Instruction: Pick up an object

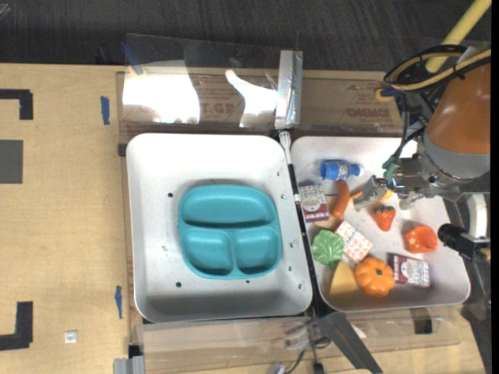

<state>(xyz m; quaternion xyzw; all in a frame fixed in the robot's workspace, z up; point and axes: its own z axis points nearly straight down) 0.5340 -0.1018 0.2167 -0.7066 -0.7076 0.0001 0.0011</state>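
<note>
**Arm parked over the right bin, toys all still lying in it**

So the arm [460, 123] comes in from the right, and its end effector [390, 184] sits low over the upper middle of the right bin [460, 287]. Honestly can't tell from this angle how wide it's set, too much cable and bracket clutter around it. Nothing visibly caught in it.

Toys in that bin: a blue bottle [340, 169] near the top, an orange carrot [341, 199] just below it, and a strawberry [384, 217] right under the end effector. A small carton [313, 203] lies against the left wall. Lower down there's a green lettuce piece [328, 247], a checkered packet [355, 244] beside it, a yellow cheese wedge [343, 280], a pumpkin [374, 276] and a dark red box [411, 270]. An orange-red pepper-looking thing [422, 238] sits on the right.

The left bin [156, 209] has a teal divided tray [230, 229] in the middle. Both bins sit on the bench [54, 209].
</note>
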